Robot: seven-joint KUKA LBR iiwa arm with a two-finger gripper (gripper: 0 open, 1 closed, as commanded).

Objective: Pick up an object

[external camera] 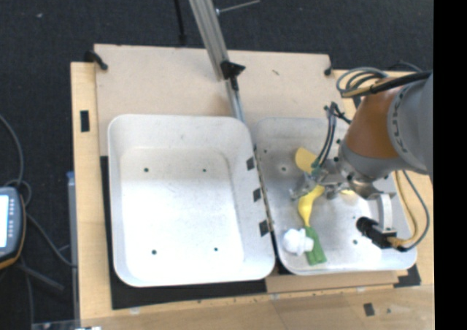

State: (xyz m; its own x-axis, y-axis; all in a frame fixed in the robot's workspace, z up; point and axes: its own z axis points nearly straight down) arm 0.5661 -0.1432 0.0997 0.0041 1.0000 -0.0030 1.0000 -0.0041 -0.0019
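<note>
Bench point(168, 87): two white bins.
Right bin point(281, 139): yellow pieces point(306, 204), white object point(295, 240), green piece point(315, 247).
Gripper point(315, 188): over yellow pieces; finger state unclear.

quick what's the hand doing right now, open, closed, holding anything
Hand: low in the right bin, at the yellow object; open or shut cannot be told, and no hold on anything shows.

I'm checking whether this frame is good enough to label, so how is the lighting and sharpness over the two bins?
Camera view: even, soft light, with no hard shadows; the left bin is bright, close to washed out; the yellow object and green object in the right bin look soft and low in detail; the gripper area is cluttered and hard to read.
</note>
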